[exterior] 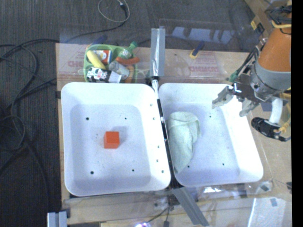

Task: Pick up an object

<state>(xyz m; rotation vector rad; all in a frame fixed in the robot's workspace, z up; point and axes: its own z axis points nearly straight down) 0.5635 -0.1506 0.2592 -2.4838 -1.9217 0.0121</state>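
An orange-red cube (111, 139) lies near the middle of the left bin (75, 103). A pale green cloth (183, 134) lies crumpled against the left wall of the right bin (236, 169). My gripper (233, 102) hangs over the right bin's far right corner, its two grey fingers spread apart with nothing between them. It is well to the right of the cloth and far from the cube.
A green basket (111, 64) of small toys and bottles stands behind the left bin. A metal post (157, 53) rises behind the divide between the bins. Cables trail over the dark floor at the left.
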